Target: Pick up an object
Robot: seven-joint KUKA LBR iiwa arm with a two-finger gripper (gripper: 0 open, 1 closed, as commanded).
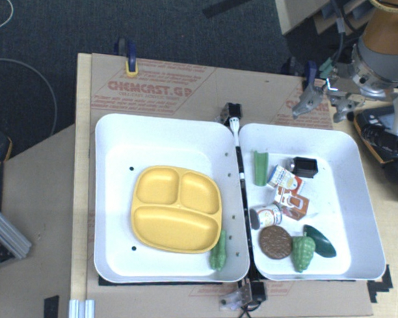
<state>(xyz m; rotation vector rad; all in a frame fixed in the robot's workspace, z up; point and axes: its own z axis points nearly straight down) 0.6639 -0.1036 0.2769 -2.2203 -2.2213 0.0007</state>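
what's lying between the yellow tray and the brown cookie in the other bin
In the camera view, a green vegetable by the yellow tray, then both bins' walls, before the brown cookie.

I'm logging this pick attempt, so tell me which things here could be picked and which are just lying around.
For the job: gripper, above the right bin's far edge; green stick, black block, small cartons, brown disc, green lumpy toy, all in the right bin; green piece and yellow divided tray in the left bin.

Lying about: blue clamp, cardboard sheet.
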